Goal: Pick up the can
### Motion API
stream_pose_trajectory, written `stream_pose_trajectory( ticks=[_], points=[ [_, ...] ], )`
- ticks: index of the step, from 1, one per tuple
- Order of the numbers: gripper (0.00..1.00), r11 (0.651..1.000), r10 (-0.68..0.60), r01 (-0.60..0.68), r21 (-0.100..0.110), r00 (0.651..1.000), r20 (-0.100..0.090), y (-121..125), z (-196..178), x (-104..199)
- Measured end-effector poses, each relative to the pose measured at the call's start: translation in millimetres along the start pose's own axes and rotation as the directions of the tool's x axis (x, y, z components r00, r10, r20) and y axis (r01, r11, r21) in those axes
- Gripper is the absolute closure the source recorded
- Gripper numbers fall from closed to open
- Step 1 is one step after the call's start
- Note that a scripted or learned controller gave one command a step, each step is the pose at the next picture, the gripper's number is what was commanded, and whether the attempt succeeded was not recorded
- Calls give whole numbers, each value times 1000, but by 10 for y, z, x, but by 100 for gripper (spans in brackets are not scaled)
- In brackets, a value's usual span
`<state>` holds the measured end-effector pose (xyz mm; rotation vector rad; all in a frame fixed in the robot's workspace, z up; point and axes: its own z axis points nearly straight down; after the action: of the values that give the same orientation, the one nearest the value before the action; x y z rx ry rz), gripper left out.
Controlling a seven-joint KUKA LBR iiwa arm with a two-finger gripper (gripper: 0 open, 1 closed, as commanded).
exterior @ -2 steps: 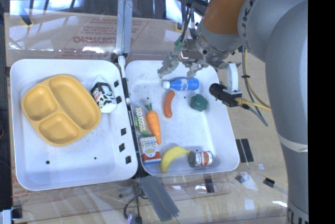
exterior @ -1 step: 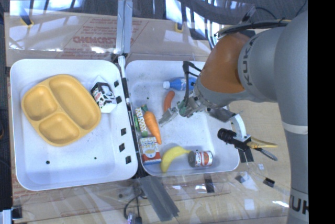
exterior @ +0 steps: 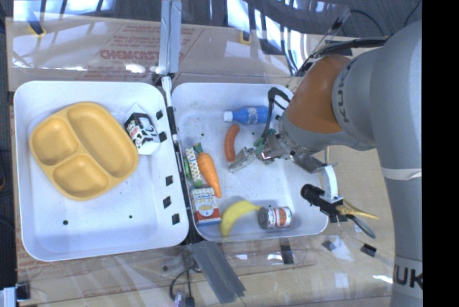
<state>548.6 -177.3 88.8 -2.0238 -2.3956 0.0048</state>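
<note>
Camera view looks down on a bench (exterior: 86, 277) with two white bins side by side. In the right bin (exterior: 215, 94), the can (exterior: 275, 217) lies on its side near the front edge, just beside a banana (exterior: 237, 215) on its left. A small juice carton (exterior: 204, 204) sits next to the banana, and behind it a carrot (exterior: 209, 173) lies along a green packet (exterior: 191, 166). Further back there is a sausage (exterior: 230, 142) and a water bottle (exterior: 247, 115) with a blue label, lying flat.

The arm (exterior: 373, 97) reaches in from the right, its orange band (exterior: 315, 101) over the bin's far right corner. The end effector (exterior: 267, 151) hangs in the middle of the right bin, near the sausage and well apart from the can; I cannot tell from here how it is set.

The left bin (exterior: 43, 241) holds a yellow divided plate (exterior: 80, 149) and, touching its right side, a small black-and-white carton (exterior: 143, 131).
</note>
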Motion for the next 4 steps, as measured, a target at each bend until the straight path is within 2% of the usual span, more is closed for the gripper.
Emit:
stream_pose_trajectory(
  ticks=[1,2,3,4],
  points=[
    [0,1000,0,0,0,1000,0,-1,0,-2],
    [0,994,112,-112,-1,994,1,175,-5,-34],
    [0,990,134,-134,36,991,-8,491,-182,-424],
    [0,993,115,-115,2,993,-1,-62,-1,-314]
  ],
)
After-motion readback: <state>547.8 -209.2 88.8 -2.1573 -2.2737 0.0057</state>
